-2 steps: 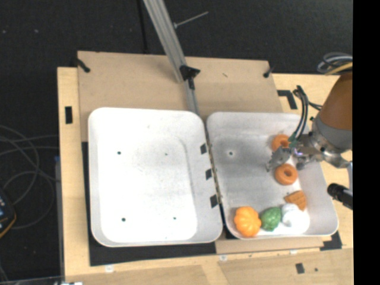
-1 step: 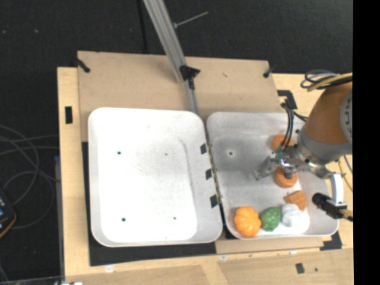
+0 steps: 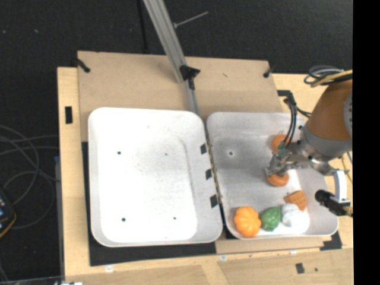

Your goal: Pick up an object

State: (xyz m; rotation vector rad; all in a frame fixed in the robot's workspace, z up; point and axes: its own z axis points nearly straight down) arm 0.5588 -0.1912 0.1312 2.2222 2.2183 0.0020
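Landmark: right bin, the right one of 2 white bins.
Gripper: seen low over the bin's middle, right of centre, directly upon an orange round object; open or closed cannot be told.
Second orange object: just behind the gripper, partly hidden by cables.
Front edge of bin: orange pumpkin, green piece, white piece; shapes hard to make out.
Arm: cut off at the bin's right.

fixed overhead camera, slanted down on bins
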